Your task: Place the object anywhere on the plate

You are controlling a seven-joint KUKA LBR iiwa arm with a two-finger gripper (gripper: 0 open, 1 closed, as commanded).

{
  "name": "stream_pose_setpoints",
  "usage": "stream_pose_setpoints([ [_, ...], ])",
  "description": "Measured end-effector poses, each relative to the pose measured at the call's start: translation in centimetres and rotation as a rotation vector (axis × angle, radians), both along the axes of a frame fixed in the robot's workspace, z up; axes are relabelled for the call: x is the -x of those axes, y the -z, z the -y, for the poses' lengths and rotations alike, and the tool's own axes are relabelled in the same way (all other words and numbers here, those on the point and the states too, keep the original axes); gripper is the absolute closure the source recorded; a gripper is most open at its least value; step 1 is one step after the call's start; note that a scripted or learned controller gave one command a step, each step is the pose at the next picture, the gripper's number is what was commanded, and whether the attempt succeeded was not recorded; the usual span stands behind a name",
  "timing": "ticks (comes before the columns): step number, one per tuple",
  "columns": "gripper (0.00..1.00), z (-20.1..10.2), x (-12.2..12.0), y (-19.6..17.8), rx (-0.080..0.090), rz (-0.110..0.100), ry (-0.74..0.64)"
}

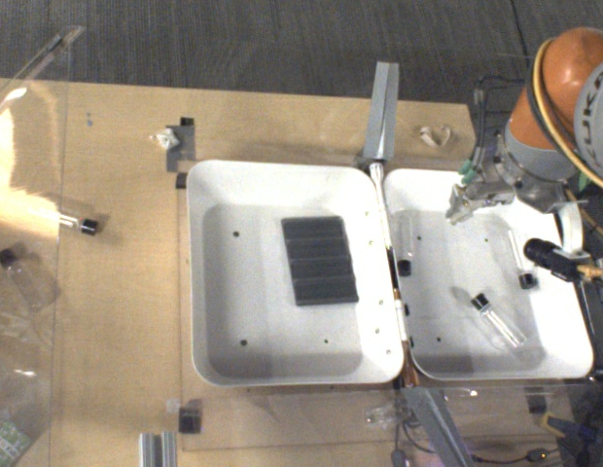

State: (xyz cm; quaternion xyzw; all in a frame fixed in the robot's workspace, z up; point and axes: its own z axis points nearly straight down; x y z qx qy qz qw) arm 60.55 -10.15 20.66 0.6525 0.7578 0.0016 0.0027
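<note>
vial (496,319) in right bin (447,363), gripper (463,205) above

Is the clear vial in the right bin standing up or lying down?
Lying down. The vial rests flat on the right bin's floor, its black cap pointing toward upper left.

Clear vial (496,321) flat in right bin (574,363); dark ridged plate (320,260)

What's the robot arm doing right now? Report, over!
Gripper over right bin's back edge, nothing seen between fingers. Clear vials lying in right bin. Dark plate in left bin, bare. Path looks open. Over.
</note>
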Motion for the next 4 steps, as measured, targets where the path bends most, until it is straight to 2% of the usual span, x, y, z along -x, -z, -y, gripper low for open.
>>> stream_pose_setpoints([
  [1,1.0,-6.4,-1.3,2.1,0.0,-0.001,-0.16],
  [2,1.0,-16.3,-4.9,-0.4,0.003,0.003,-0.735],
  [3,1.0,-20.5,-4.9,2.1,-0.001,-0.002,-0.154],
  [4,1.0,-26.0,-5.8,4.1,0.001,0.001,-0.705],
])
